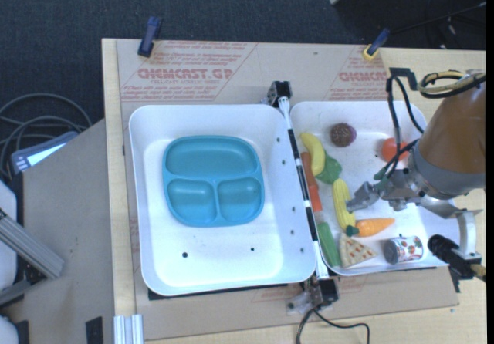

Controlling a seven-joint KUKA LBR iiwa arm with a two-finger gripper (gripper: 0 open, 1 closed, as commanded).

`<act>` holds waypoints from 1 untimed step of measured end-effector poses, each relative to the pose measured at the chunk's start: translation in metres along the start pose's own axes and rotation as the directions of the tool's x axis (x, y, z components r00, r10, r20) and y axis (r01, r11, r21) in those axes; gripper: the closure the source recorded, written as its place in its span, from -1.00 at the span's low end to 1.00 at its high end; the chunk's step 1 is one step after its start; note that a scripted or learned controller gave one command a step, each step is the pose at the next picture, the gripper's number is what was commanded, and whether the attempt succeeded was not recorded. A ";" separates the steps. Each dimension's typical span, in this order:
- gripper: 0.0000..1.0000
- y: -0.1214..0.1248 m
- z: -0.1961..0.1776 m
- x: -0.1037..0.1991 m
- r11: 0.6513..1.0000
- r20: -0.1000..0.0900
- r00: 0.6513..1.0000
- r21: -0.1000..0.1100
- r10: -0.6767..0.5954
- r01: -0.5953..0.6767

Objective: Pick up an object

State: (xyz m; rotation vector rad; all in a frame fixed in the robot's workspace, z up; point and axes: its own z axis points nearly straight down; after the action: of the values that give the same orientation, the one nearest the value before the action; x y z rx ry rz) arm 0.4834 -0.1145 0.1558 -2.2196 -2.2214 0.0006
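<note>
The right bin (363, 112) holds several toy foods. A yellow banana (312, 143), a green pepper (329, 170) and a yellow corn cob (342, 202) lie along its left side. An orange carrot (375, 225), a pizza slice (355, 251) and a small can (403, 248) lie near the front. A dark red plum (343, 133) and a red tomato (389, 150) sit at the back. My gripper (363, 197) hangs low in this bin, just right of the corn cob and above the carrot. Nothing visibly hangs from it.
The left bin (147, 180) holds a blue divided plate (214, 180). A green cucumber (327, 241) and an orange stick (310, 179) lie against the wall between the bins. The grey arm with its orange band (455, 130) covers the right bin's right side. Black cables (397, 96) loop above it.
</note>
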 end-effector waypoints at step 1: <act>-1.00 0.023 0.068 0.018 1.000 0.000 1.000 0.001 0.001 -0.001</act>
State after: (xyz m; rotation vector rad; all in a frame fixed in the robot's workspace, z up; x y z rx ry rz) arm 0.5061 -0.0965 0.0876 -2.2198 -2.2198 0.0011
